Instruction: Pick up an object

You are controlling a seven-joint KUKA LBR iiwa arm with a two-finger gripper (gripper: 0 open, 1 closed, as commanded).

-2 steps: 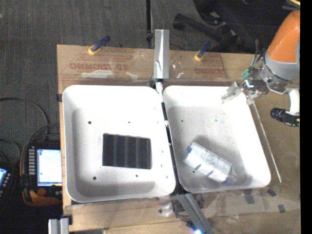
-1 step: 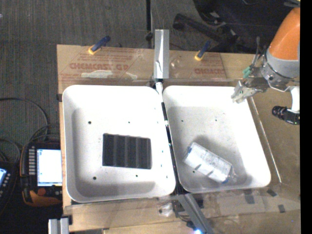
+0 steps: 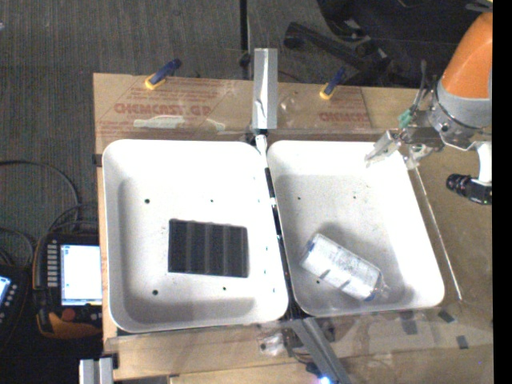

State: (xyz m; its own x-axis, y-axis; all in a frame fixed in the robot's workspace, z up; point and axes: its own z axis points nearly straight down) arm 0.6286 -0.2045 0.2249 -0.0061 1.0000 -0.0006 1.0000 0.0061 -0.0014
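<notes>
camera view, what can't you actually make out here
- claw: too small and blurred against the right bin's rim to tell open from shut.
- arm: cut off by the top and right edges.
- clear bottle in the right bin: label print too small to read.
- dark ribbed block in the left bin: seen from above, so its height is unclear.

Two white bins (image 3: 120,214) sit on a brown board (image 3: 200,110). A black ribbed pad (image 3: 208,248) lies in the left bin; a clear, white-labelled bottle (image 3: 342,266) near the right bin's front edge. Blue-and-yellow clamps (image 3: 162,74) grip the board's back edge.
</notes>
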